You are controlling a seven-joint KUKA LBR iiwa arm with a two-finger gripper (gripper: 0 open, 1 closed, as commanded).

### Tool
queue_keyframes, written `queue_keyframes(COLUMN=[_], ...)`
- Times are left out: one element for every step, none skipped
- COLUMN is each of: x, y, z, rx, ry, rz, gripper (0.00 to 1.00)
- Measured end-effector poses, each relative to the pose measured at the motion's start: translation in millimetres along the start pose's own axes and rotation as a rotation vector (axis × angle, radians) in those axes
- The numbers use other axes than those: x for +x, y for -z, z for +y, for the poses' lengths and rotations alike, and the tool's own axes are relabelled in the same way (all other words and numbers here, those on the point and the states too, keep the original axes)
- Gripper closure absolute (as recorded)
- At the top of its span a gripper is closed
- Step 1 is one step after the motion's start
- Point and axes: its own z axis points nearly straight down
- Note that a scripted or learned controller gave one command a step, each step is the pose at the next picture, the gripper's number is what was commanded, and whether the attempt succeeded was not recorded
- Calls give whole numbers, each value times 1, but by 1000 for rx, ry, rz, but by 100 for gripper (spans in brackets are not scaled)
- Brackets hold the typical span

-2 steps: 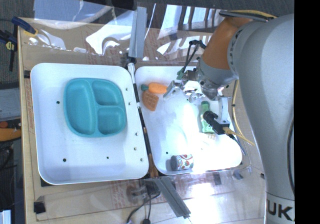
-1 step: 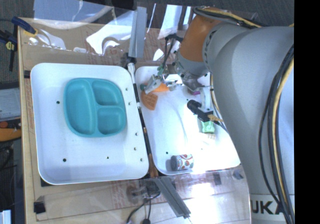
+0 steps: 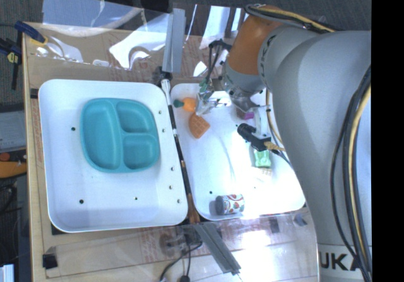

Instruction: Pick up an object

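Two white bins stand on the desk. One teal tray lies in the left bin. The right bin has one orange block, one can, one green packet. The hand hovers at the block's 12 o'clock; I cannot tell its opening.

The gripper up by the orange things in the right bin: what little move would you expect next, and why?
Probably a short drop onto the small orange piece. The gripper hangs at the right bin's far corner, right beside that piece, with the larger orange block just below. I see nothing between its fingers.
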Motion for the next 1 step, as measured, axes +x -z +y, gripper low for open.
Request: queue_keyframes(x=[1], y=[0], z=[0], rx=[0], ry=[1], rz=[1], gripper=[0])
